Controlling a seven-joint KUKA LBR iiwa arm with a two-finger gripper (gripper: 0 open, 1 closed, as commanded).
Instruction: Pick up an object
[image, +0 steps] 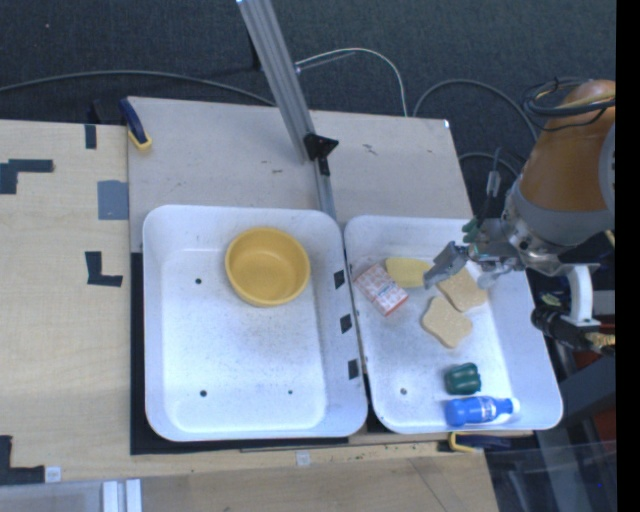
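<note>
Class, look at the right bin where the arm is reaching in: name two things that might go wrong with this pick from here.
1. The gripper sits among crowded items: the yellow piece and two bread slices lie close together, so it may nudge or catch the wrong one.
2. The small patterned packet lies near the bin's left wall, so a push could jam it there.
</note>
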